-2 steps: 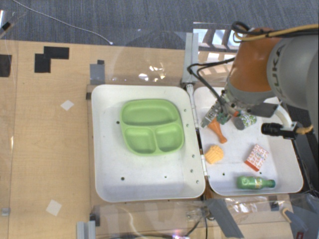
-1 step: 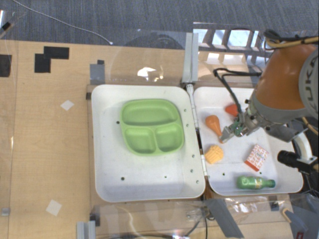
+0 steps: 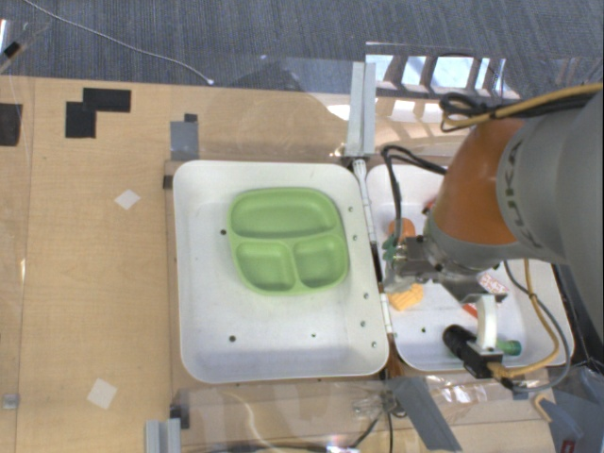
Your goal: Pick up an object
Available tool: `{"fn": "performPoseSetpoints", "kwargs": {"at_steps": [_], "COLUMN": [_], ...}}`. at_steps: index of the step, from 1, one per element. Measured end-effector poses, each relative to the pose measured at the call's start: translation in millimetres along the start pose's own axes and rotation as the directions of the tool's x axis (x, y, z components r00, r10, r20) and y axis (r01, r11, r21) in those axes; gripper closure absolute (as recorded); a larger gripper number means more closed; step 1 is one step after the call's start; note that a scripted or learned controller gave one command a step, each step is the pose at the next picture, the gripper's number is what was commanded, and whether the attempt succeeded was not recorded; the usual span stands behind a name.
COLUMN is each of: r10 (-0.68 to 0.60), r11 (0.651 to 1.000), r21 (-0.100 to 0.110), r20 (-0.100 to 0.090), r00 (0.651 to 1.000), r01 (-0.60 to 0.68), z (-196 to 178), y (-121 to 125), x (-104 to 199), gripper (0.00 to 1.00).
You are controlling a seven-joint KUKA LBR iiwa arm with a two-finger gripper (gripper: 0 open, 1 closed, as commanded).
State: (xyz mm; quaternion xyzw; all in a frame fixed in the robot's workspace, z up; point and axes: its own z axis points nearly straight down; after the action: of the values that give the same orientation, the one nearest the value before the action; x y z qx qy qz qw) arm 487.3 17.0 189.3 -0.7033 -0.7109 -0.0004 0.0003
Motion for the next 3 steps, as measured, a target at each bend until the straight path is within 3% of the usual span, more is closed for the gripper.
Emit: {"fn": "performPoseSetpoints", "kwargs": {"at_steps": [1, 2, 3], "r10": [0.314, 0.480, 0.702], "r11": [0.949, 0.877, 0.712], "r21": [0.000, 0.000, 0.000], "r20": [0.000, 0.000, 0.001], "r00": [0.949, 0.877, 0.712], "r01": [-0.314, -0.480, -0.702], "z": [-9.0, -21.3, 1.5], "y": [0.5, 8.0, 1.1], "x": [85.4, 154.2, 213.6], "gripper": [1.00, 1.00, 1.00]}}
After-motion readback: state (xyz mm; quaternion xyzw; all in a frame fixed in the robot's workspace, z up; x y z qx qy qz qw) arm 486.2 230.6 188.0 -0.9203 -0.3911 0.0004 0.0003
